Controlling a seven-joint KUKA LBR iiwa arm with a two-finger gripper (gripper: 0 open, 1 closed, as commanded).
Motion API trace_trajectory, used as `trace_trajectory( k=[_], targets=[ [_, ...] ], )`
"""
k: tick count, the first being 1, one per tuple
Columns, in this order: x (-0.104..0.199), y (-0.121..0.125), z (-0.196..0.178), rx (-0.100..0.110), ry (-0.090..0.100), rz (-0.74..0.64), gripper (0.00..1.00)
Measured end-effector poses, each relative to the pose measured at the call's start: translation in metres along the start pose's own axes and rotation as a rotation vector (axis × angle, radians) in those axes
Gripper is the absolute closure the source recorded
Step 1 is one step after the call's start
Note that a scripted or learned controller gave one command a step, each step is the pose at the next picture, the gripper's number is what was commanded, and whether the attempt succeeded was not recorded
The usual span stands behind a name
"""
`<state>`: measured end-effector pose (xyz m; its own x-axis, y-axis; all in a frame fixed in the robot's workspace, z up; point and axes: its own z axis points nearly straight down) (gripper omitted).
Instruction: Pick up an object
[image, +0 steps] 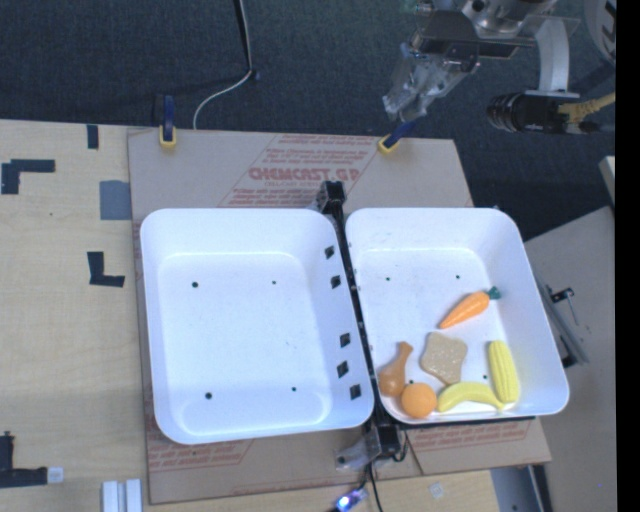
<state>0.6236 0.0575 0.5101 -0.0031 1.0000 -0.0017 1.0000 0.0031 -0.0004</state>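
Nearest the camera, toy foods are sitting bunched in the right bin's (500, 232) front corner: an orange (418, 400), a banana (468, 397), a corn cob (503, 372), a bread slice (444, 356), a drumstick (396, 371) and, slightly beyond, a carrot (466, 309). The left bin (160, 240) is lying alongside. Farthest back, the gripper (408, 98) is hovering above the bench's rear edge, carrying nothing; its opening cannot be told.
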Motion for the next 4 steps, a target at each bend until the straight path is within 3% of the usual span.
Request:
trace_trajectory(
  k=[1,2,4],
  targets=[
    [0.102,0.02,-0.025,-0.002,0.004,-0.008,1.0],
    [0.181,-0.048,-0.025,0.002,0.004,-0.009,1.0],
    [0.176,-0.113,-0.025,0.002,0.001,0.0,1.0]
  ],
)
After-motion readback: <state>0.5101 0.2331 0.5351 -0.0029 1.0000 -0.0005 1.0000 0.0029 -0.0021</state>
